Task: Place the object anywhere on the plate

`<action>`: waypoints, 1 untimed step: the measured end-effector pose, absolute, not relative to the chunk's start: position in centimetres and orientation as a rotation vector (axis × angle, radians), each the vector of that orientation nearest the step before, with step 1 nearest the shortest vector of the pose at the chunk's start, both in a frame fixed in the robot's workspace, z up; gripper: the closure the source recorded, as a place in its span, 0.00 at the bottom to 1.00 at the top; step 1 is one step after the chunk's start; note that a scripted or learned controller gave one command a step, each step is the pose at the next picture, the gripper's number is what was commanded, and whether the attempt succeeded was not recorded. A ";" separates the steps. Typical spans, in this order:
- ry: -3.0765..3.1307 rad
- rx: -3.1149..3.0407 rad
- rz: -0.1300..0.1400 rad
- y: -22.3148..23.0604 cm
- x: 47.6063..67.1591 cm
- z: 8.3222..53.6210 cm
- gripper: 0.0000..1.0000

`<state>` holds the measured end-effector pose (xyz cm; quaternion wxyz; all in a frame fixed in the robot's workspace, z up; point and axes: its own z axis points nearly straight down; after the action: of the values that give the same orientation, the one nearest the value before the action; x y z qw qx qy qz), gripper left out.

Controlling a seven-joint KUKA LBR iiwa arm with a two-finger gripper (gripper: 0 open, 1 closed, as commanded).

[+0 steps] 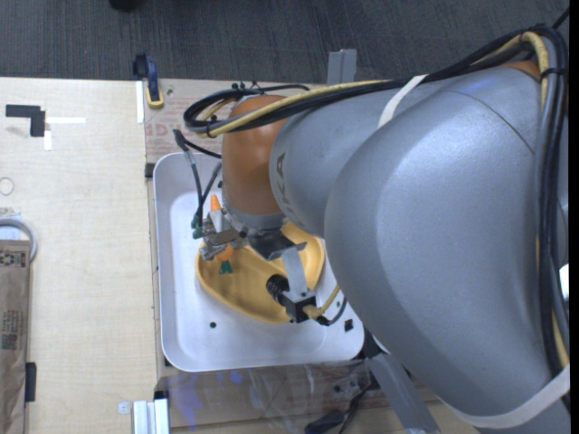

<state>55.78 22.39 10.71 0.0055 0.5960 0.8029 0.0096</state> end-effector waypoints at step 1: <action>2.517 1.876 0.049 20.5 57.1 10.9 1.00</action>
<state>57.11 20.48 10.90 0.0013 0.5975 0.8017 0.0156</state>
